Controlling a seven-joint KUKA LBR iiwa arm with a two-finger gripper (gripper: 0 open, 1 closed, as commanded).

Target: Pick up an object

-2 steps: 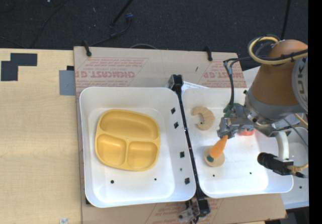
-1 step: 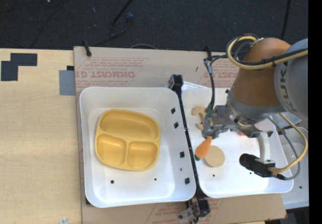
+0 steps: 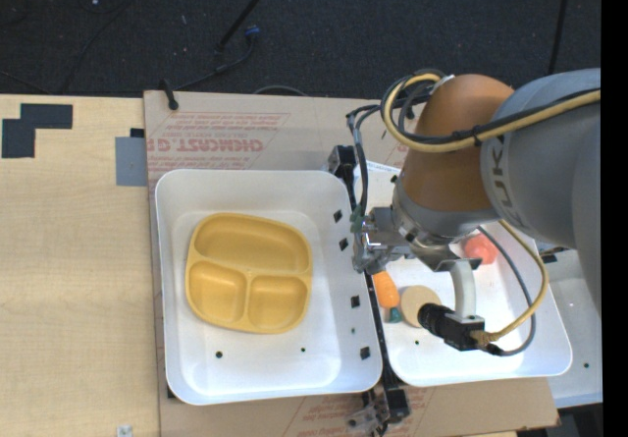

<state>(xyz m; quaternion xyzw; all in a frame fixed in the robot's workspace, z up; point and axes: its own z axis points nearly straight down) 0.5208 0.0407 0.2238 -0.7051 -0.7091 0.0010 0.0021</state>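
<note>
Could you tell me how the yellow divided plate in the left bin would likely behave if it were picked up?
The yellow divided plate looks like moulded plastic, so probably stiff and light. Its smooth, low rim may slip from a pinch. Lying flat in the left bin, it seems unlikely to roll.

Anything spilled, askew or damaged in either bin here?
Nothing stands out. The yellow divided plate lies flat in the left bin; the orange piece and the pink one sit inside the right bin.
</note>
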